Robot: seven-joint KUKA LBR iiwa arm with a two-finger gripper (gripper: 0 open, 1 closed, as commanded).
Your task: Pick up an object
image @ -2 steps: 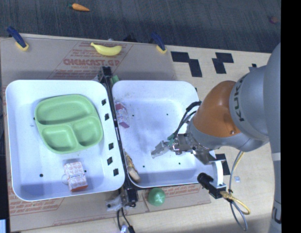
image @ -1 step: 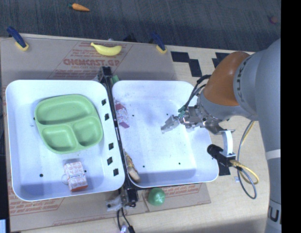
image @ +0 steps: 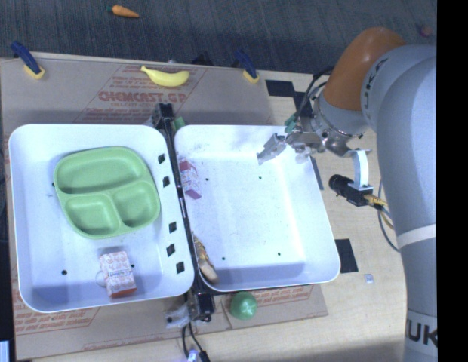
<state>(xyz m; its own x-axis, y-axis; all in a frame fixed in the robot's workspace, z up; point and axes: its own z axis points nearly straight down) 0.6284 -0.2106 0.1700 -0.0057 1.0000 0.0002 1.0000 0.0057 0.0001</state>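
Observation:
My gripper (image: 283, 148) hangs over the far right corner of the right bin (image: 294, 225). It looks open, with nothing between its fingers. A small red and white wrapper (image: 189, 176) lies against that bin's left wall. A tan object (image: 204, 265) rests at its near left corner. The left bin (image: 30, 225) holds a green divided plate (image: 107, 190) and, nearer the front, a small red and white box (image: 116, 271). The gripper is well apart from all of these.
A yellow banana (image: 166, 75) lies on the cardboard behind the bins. A green ball (image: 244, 305) sits on the cardboard in front of the right bin. An orange carrot (image: 126, 10) lies on the floor beyond. Blue clamps (image: 28, 59) hold the cardboard's far edge.

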